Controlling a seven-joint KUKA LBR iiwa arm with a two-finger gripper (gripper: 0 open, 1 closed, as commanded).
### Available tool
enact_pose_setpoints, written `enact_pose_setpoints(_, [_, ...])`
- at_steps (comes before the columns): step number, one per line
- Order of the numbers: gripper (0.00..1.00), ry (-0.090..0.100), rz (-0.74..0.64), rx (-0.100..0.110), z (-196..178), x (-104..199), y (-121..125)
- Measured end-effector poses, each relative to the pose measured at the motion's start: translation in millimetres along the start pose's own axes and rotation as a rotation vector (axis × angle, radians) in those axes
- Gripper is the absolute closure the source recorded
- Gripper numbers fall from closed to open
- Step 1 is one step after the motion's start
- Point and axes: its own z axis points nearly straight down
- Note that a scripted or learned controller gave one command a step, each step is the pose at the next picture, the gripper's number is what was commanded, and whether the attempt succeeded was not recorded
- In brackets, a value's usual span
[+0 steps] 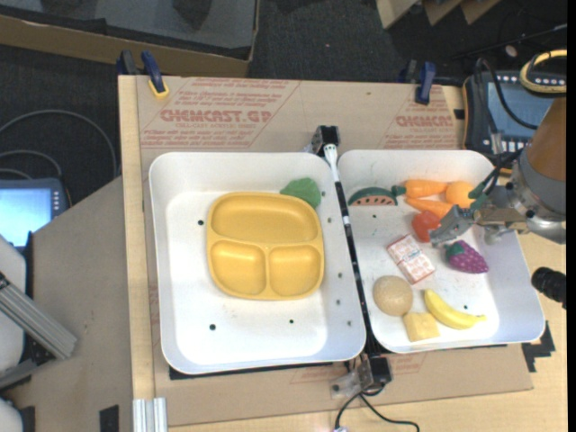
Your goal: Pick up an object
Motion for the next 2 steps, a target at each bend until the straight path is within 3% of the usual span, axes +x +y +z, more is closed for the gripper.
enact_pose_setpoints(1, [0.0,0.0,0.002,0.005,140,-37,42])
enact_pose_setpoints(2, [0.0,-0.002,-0.004,-0.008,160,-19,95])
